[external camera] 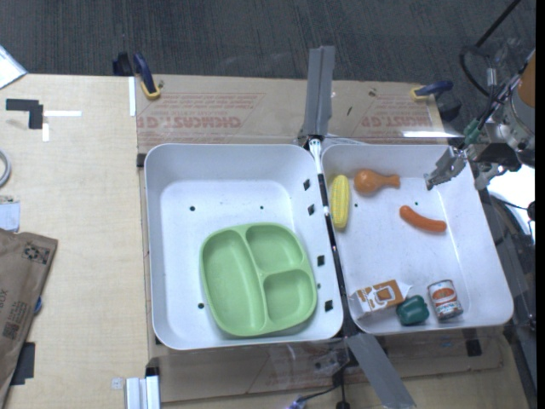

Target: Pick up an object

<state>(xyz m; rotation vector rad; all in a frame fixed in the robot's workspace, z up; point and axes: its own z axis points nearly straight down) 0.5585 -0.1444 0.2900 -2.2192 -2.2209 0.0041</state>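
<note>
Tool open, empty, above right bin; orange sausage nearby.

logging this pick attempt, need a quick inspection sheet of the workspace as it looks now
surface: two white bins side by side, left bin and right bin, on a cardboard-covered bench.
job's things: right bin holds a corn cob, orange gourd-shaped toy, orange sausage-shaped toy, small carton, green toy and can.
clutter: green divided plate in the left bin.
grippers: hand over the right bin's far right corner, nothing seen held.
cables: dark cables at upper right.
surroundings: blue clamps, dark floor.
</note>
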